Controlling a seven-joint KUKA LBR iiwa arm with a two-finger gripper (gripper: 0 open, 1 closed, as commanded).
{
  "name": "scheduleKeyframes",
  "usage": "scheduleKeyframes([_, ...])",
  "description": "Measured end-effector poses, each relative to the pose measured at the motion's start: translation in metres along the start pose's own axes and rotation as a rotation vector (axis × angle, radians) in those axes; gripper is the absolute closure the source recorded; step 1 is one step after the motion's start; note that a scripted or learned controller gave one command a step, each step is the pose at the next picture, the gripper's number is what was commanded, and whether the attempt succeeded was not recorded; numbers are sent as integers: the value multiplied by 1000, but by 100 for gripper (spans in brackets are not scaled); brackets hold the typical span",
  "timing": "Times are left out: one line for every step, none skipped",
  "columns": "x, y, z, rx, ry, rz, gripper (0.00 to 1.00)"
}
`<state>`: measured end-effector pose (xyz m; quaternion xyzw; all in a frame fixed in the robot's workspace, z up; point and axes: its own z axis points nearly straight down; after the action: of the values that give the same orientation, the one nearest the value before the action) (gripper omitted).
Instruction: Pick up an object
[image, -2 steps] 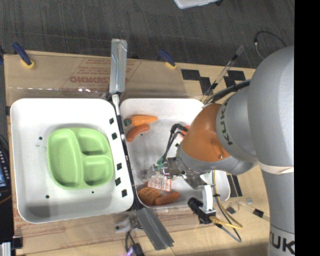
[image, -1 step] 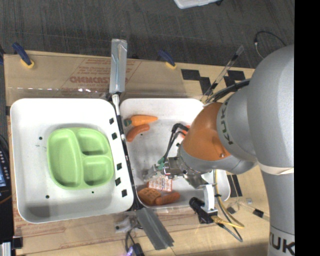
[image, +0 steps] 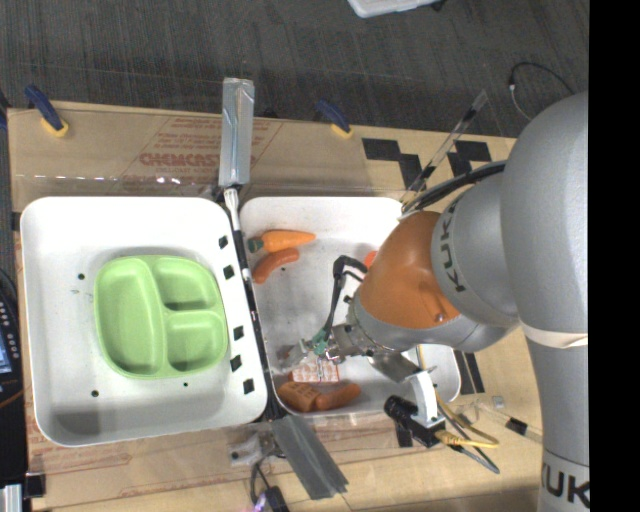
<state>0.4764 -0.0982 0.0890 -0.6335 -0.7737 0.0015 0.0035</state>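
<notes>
Two carrots (image: 282, 241): top of right bin (image: 300, 215), well apart from my gripper (image: 322, 352).
Sausage (image: 318, 397): just below my fingers.
Grip: cannot tell.

You see two white bins (image: 40, 300) on a tan cardboard-covered table (image: 120, 140) printed with red lettering and black squares. The lime-green divided tray (image: 160, 315) sits left; orange carrots (image: 280, 240) and brownish sausages (image: 318, 396), possibly, lie right. The arm (image: 520, 250) is grey, banded orange.
</notes>
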Motion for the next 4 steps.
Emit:
scheduleKeyframes([31,48,-99,3,-2,293,100])
scheduleKeyframes([6,6,-136,3,-1,304,100])
scheduleKeyframes([-39,59,-134,5,-1,297,100])
scheduleKeyframes([-16,63,-134,9,0,367,100])
